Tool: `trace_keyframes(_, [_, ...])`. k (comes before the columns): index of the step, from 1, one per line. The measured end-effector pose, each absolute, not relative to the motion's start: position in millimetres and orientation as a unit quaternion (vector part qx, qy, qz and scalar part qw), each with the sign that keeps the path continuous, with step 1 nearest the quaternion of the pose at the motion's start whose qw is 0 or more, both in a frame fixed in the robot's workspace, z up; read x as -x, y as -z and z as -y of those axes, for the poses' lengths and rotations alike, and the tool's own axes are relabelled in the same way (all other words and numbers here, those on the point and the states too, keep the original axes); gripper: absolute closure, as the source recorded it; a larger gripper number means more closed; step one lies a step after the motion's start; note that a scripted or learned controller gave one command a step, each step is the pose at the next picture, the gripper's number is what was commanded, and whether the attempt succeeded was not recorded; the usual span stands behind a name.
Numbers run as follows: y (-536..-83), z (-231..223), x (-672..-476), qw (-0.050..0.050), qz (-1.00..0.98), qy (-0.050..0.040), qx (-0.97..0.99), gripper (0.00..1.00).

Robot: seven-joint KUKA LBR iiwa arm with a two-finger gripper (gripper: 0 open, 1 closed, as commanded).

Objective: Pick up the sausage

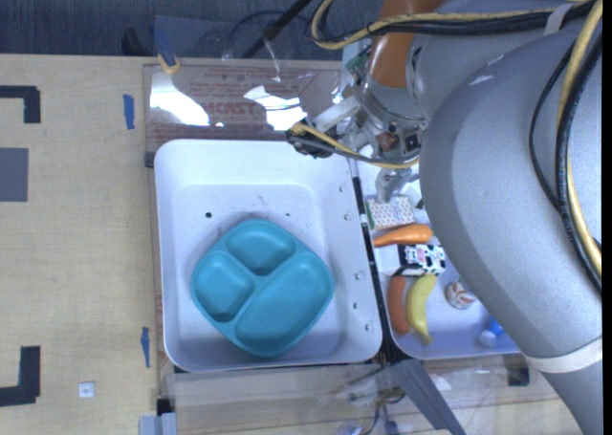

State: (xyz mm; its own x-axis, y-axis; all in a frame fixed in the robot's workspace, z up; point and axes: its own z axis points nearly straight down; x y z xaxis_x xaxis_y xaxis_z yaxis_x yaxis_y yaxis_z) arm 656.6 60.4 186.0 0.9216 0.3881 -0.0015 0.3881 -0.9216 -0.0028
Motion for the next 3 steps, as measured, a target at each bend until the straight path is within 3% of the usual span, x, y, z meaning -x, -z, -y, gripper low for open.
trace_keyframes(1, [-184.2, -31.3, -644.0, 0.001, 0.208, -0.0028, 0.978, 0.0])
trace_keyframes(2, [-152.7, -60.8, -646.1, -0.002, 0.147, 0.0159, 0.989, 0.0])
trace_keyframes(3, [-146.6, -64.4, -650.5, -0.006, 0.153, 0.0198, 0.988, 0.0])
